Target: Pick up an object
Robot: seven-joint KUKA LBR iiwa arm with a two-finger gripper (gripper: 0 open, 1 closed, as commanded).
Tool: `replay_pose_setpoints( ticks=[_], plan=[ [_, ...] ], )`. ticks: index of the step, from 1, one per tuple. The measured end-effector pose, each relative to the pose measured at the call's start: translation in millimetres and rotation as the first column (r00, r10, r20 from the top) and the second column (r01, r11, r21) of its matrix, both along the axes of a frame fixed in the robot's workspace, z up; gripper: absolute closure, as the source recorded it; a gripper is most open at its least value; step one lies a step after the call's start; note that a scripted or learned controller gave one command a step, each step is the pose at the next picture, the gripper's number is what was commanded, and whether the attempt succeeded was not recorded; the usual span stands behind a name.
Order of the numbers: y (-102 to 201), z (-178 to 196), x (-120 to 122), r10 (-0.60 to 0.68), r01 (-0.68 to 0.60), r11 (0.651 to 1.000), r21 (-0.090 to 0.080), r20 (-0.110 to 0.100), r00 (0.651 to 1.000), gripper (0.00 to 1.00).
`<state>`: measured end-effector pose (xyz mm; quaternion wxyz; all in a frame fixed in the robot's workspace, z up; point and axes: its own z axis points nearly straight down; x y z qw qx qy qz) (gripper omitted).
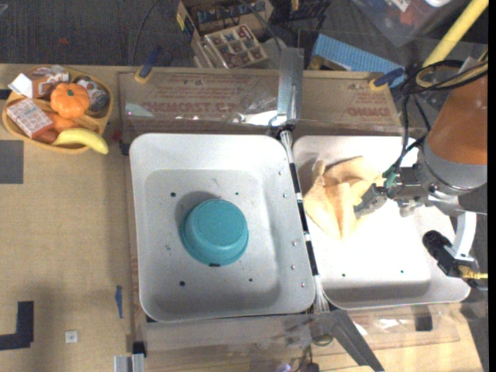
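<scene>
The gripper [370,201] sits low in the right bin [403,273], its dark tip at the right edge of a crumpled tan cloth [335,192]; whether it is open, closed or has any fabric pinched cannot be told from this slanted view. The pick looks underway but unproven: the cloth lies bunched on the bin floor against the left wall, not lifted, so securing it and raising it appear to remain. The cloth is soft, matte, folded into irregular peaks. Further left of the gripper, in the left bin [155,285], 1 teal bowl [215,232] rests upside down, smooth, round, hard plastic by its look. Both bins are shallow, white and rounded at the corners. Far to the upper left, a basket of toy fruit [58,111] sits on the bench.
</scene>
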<state>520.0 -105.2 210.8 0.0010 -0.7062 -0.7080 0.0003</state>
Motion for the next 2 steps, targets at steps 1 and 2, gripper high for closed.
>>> replay_pose_setpoints(
  ticks=[1,2],
  plan=[
    [9.4,-69.0,40.1,0.053,-0.053,0.999,0.000,0.000,0.999,0.00],
    [5.9,-119.5,77.4,-0.049,0.049,0.999,-0.001,0.013,0.999,0.00]
  ],
)
